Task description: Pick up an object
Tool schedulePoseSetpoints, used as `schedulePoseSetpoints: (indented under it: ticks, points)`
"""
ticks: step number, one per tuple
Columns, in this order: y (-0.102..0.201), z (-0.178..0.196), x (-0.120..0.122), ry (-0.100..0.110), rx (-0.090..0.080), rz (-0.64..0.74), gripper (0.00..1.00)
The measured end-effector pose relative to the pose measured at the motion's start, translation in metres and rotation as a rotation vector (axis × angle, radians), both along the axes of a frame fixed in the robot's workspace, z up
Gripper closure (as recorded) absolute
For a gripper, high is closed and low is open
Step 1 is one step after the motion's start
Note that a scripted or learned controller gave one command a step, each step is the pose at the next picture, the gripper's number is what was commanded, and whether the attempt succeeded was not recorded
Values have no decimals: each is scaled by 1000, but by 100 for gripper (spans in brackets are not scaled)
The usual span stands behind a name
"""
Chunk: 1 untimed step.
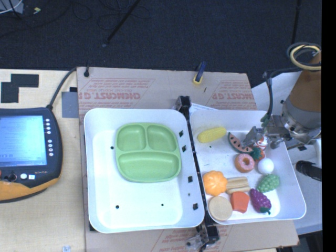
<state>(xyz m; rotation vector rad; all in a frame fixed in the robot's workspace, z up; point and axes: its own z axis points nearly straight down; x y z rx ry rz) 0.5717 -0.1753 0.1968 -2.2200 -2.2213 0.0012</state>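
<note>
While hanging over right bin (294,203), my jaws sit by watermelon slice (239,143) and donut (244,163); cannot tell my grip. Green plate (147,152) lies in left bin (100,193).

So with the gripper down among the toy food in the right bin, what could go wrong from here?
The gripper sits where the watermelon slice, donut and white egg crowd together, so it may catch two items or nudge one aside. Whether it holds anything cannot be told, so it may come up with nothing.
</note>
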Motion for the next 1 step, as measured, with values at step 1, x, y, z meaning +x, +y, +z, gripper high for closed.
schedulePoseSetpoints:
  ticks: [1]
  points:
    - [-1, -44, 3, 4, 1, 1, 0]
